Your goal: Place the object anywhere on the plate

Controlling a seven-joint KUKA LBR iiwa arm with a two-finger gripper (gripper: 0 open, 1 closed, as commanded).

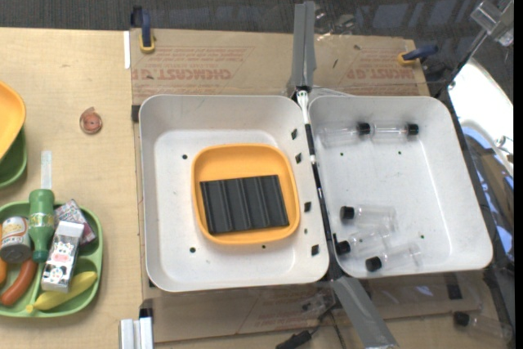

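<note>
A yellow-orange plate [242,158] sits in the middle of the left white bin [163,200]. A black ribbed rectangular object [244,203] lies flat on the plate and covers most of its inner surface. It lies slightly toward the plate's near edge, with yellow rim showing all round it.
The right bin [445,176] holds several clear tubes with black caps, one pair at the back [384,129] and others near the front [372,237]. On the bench to the left stand a green tray of toy food [82,274], a yellow bowl [8,123] and a small pink disc [91,121].
</note>
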